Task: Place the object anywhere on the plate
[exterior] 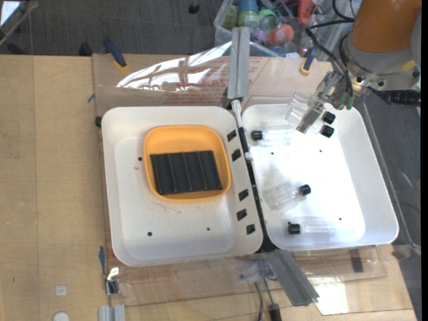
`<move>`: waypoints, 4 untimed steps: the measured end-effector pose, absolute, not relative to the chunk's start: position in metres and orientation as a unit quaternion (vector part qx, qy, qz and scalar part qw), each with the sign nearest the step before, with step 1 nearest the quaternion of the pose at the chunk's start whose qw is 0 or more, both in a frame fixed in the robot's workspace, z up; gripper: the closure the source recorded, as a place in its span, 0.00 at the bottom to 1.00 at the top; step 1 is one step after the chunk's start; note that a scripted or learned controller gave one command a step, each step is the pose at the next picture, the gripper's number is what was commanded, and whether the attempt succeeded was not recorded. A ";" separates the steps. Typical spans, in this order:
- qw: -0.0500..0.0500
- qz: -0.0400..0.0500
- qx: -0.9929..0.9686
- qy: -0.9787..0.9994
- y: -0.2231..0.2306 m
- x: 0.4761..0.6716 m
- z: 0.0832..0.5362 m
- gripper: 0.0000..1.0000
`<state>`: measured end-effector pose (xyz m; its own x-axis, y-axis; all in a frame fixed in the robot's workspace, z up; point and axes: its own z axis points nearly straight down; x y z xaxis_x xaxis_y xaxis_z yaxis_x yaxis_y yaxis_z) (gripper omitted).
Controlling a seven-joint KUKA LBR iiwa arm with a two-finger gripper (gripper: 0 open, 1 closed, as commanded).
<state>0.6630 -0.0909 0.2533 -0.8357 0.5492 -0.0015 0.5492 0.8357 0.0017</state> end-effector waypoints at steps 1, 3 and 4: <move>0.001 0.001 0.171 0.985 -0.093 0.660 0.247 1.00; 0.001 0.001 0.029 1.000 -0.118 0.662 0.236 1.00; 0.004 0.000 -0.046 0.999 -0.143 0.666 0.243 1.00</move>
